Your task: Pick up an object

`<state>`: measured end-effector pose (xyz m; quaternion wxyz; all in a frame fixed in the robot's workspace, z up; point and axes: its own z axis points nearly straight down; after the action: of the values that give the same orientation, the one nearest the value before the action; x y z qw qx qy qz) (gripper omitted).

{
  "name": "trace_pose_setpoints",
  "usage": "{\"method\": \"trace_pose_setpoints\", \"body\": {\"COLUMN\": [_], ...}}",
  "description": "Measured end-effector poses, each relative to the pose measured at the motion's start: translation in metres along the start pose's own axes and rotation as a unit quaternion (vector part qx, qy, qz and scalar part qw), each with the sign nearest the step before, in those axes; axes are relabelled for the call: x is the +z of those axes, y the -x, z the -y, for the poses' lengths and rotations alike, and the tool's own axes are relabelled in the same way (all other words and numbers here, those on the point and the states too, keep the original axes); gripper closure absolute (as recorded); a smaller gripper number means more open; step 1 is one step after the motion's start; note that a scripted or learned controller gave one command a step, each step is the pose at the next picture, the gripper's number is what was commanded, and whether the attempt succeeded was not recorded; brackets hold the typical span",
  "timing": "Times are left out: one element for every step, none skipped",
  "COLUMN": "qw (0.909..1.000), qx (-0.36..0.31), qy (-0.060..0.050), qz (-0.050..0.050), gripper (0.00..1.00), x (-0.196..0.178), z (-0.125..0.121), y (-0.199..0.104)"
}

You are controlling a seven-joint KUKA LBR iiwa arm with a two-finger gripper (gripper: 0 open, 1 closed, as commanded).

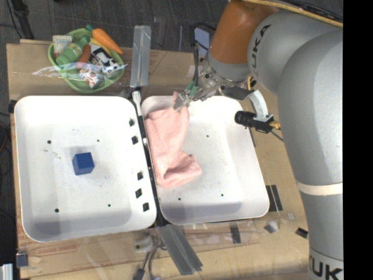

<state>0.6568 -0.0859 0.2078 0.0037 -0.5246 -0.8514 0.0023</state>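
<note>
Claw point(182, 98) w/ pink towel point(169, 147) corner

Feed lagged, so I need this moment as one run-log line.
pincer: shut on pink cloth top corner, lifted | rest of cloth: draped in right bin | blue cube: left bin, untouched

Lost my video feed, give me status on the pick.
Pincer shut on pink towel, top corner lifted. Rest of towel draped in right bin. Blue cube sits in left bin.
</note>
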Motion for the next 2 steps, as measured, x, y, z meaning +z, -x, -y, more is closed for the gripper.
{"method": "trace_pose_setpoints", "body": {"qw": [0.9999, 0.9977], "qx": [-0.015, 0.068], "qy": [0.004, 0.002], "qz": [0.002, 0.001], "gripper": [1.0, 1.0], "x": [-0.079, -0.021], "z": [0.014, 0.025], "y": [-0.01, 0.048]}}
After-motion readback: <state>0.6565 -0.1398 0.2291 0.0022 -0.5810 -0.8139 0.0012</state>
